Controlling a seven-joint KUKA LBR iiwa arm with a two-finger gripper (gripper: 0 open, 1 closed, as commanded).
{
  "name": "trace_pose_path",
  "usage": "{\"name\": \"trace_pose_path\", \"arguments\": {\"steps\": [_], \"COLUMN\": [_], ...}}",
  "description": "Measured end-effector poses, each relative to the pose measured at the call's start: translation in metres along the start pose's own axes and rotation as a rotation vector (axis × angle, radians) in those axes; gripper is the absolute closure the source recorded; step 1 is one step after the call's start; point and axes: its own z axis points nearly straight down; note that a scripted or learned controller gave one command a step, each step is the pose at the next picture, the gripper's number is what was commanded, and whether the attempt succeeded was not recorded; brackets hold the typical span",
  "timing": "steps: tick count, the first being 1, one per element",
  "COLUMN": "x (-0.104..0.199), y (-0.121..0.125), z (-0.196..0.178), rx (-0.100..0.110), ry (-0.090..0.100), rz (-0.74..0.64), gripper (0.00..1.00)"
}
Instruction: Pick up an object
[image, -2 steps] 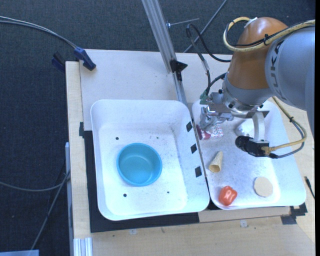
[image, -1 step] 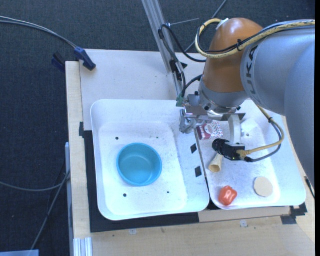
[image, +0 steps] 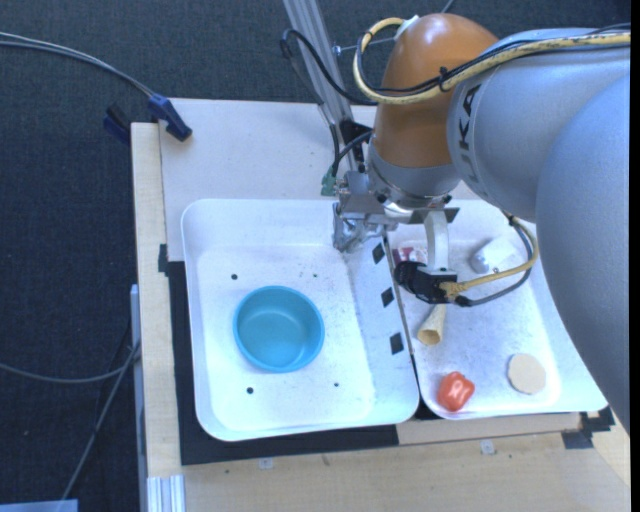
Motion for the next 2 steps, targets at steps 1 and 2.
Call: {"name": "trace_pose_path", "arguments": {"steps": [1, 2], "x": [-0.008, -0.0078], "y": [-0.0004, -0.0004], "z": [0.0081, 0.0077], "rx": [0.011, 0.011], "ry": [-0.002, -0.002], "rz": [0.007, 0.006], "gripper": [1.0, 0.0]}}
